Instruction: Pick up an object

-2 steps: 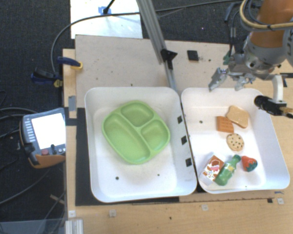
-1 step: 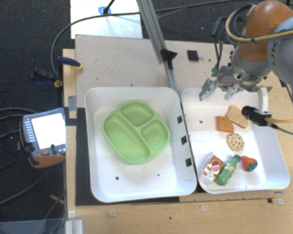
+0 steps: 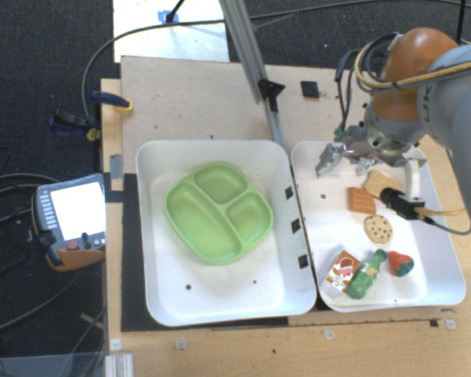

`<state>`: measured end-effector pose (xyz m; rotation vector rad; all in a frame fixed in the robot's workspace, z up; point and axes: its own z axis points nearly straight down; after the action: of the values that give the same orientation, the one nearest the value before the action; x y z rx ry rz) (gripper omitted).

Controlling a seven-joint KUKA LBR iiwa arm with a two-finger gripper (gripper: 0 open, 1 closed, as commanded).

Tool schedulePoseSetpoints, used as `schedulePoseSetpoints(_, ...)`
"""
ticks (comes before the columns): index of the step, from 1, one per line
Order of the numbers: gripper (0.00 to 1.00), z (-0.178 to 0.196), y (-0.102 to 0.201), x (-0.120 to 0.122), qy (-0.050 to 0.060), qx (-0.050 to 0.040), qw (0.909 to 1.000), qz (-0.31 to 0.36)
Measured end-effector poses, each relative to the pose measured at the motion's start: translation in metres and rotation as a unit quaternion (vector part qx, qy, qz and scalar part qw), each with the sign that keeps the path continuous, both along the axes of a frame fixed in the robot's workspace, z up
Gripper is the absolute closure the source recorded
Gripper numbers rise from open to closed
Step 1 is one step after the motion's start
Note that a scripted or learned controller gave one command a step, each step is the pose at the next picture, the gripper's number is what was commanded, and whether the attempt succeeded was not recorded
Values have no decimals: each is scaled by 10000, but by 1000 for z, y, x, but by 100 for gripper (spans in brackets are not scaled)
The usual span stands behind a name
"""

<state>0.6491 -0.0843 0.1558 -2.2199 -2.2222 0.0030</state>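
Looking down on the bench in the camera view, we find the gripper (image 3: 344, 157) hanging over the upper left part of the right bin (image 3: 318, 210), its metal fingers spread apart with nothing between them. Our candidates lie lower and to the right in that bin: a square waffle cracker (image 3: 361, 201), a round cookie (image 3: 377, 228) just below it, a pale bread slice (image 3: 381, 181) partly under the arm, then a small carton (image 3: 341, 272) touching a green bottle (image 3: 366, 274), and a strawberry (image 3: 400, 264) near the bottle's cap. The left bin (image 3: 153, 234) holds a green divided plate (image 3: 219, 211).

We judge the arm is at the approach stage, not yet above any object. To do this well, we should pick a piece standing free of its neighbours, such as the strawberry, centre the fingers over it, and come straight down. The flat cracker and cookie look hard to pinch.
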Motion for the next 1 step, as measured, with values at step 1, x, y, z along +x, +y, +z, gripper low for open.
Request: schedulePoseSetpoints(1, 0, -41, 1, 4, -13, 1, 10000, 5)
